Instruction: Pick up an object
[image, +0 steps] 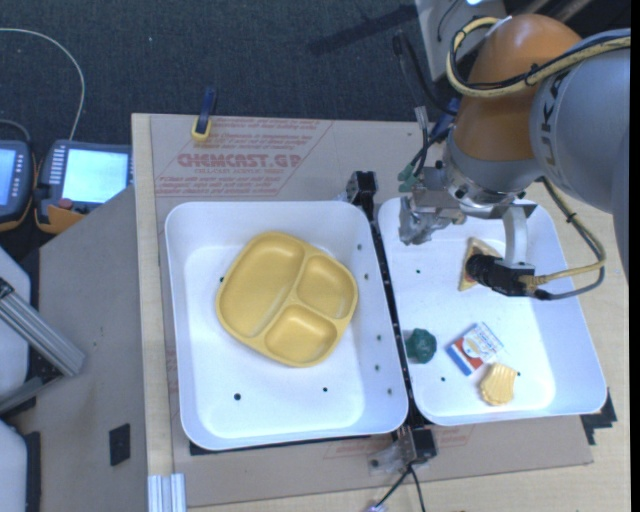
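Cardboard-brown tabletop (250, 150), printed in red lettering, carried two white bins side by side.

Left bin (190, 330): one yellow tray (287, 298) with three compartments, lying flat near the bin's middle and turned at an angle to its walls. A blue-and-yellow clamp (204, 113) sat at the tabletop's far edge, above this bin. Off the tabletop to the far left stood two lit screens (88, 175).

Between the bins: a black clip (361, 186) at the far end of the shared wall.

Right bin (570, 360): a small green lump (421, 345) close to the left wall, toward the near side. Just right of it, a red, white and blue packet (473, 349), lying tilted. Touching or nearly touching the packet on its near side, a pale yellow ridged piece (498, 383). Farther back, a tan wedge (474, 262), partly covered by a black part of the arm.

Pincer (417, 225): positioned over the far left corner of the right bin, apart from all four items. Whether it was open or closed could not be told. Nothing showed between its tips. Grey arm with orange band (510, 70) entered from the upper right.
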